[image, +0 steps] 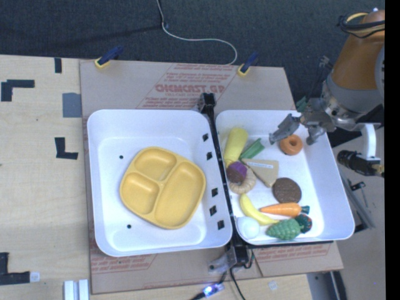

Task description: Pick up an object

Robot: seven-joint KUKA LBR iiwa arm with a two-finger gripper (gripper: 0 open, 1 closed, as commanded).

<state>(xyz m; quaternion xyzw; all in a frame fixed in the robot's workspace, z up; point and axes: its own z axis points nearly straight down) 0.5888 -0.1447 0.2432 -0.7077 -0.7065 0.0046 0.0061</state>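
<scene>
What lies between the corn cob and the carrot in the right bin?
In the camera view, between the corn cob and the carrot lie a cheese wedge and a purple onion.

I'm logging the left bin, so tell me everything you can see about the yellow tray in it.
The tray is a glossy yellow plastic-looking dish with rounded corners and three compartments: two smaller ones on the far-left side and one long one on the near-right. It lies flat, right way up and turned at a slant, on the floor of the left bin, about in the middle. Nothing lies in it and nothing else touches it.
</scene>
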